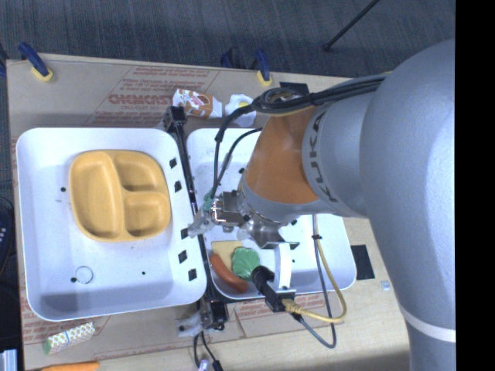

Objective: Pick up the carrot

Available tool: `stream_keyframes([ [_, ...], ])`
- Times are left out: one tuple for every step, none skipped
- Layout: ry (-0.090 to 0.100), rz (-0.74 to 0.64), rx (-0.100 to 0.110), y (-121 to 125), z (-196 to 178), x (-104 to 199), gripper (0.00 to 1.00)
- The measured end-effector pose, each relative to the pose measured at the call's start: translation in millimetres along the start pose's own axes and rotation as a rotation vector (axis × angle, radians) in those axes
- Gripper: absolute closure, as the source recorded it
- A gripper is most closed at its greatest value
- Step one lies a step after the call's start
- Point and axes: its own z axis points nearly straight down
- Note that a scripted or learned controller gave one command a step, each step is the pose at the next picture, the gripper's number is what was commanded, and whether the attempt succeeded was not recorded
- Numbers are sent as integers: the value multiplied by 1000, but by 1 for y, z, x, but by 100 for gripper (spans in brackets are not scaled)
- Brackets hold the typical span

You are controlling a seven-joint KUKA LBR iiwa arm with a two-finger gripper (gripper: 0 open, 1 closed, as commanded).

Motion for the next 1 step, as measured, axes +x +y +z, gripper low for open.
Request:
stream_keyframes([
  [0, -87, -1, 50, -101, -23, 0],
])
